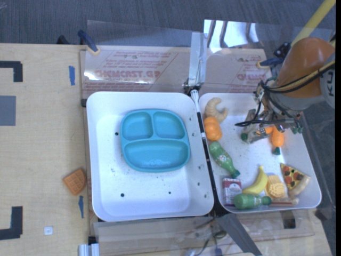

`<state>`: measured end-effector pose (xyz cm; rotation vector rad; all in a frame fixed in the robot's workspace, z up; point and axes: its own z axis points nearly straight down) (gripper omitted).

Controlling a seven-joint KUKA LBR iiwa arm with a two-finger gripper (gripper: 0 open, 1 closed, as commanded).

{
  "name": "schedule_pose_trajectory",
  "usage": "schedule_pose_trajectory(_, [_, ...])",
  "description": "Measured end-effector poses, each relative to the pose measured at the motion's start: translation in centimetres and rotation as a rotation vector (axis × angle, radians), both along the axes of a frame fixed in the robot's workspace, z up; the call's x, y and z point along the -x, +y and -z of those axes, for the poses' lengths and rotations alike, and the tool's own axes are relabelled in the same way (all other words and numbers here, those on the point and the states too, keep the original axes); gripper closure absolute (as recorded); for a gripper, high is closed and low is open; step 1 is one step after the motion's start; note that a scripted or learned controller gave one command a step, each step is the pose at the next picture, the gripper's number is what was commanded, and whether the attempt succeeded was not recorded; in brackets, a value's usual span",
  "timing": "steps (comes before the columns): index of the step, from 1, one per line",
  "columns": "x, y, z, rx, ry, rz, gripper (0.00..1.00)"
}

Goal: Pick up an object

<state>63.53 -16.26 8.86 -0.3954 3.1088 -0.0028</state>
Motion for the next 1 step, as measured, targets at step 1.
schedule_pose_trajectory(1, [-3.59,-2.19,-16.74,0.002,-0.017,0.135,1.00])
